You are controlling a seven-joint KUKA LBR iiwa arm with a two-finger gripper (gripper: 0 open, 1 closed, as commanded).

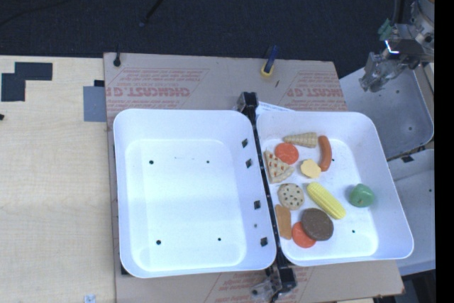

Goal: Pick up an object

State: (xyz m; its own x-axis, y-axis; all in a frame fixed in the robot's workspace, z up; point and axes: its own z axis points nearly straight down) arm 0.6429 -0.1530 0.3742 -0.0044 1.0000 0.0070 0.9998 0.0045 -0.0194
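The gripper (374, 76) hung at two o'clock, outside the right bin (386, 152); whether its fingers were spread, I cannot tell. Toy foods lay inside.

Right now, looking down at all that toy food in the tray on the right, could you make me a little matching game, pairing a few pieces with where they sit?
Things:
1. green apple
2. sausage
3. pizza slice
4. brown patty

Places:
A. left side of the bin, beside the divider
B. near the front edge, below the corn
C. alone on the right side
D. toward the back, right of the orange round slice

Pairs: 1-C, 2-D, 3-A, 4-B
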